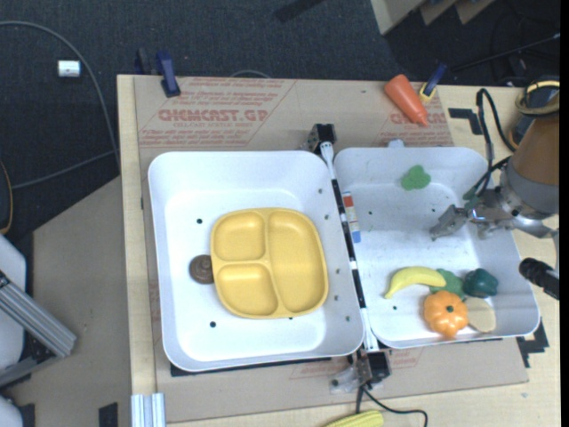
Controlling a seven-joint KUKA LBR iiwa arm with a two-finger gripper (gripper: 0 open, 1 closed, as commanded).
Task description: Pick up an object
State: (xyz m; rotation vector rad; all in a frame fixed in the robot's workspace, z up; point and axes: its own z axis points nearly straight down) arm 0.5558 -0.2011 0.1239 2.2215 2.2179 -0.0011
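While the gripper (449, 222) hung over the right bin (382, 265), grip state impossible to tell, a curved yellow banana (413, 280), round orange fruit (444, 313), dark green piece (481, 282) and flat green bit (414, 179) lay there; a compartmented yellow plate (268, 261) sat left.

Right bin's (391, 163) middle lies open; banana (413, 279) and orange (444, 312) crowd its near edge.
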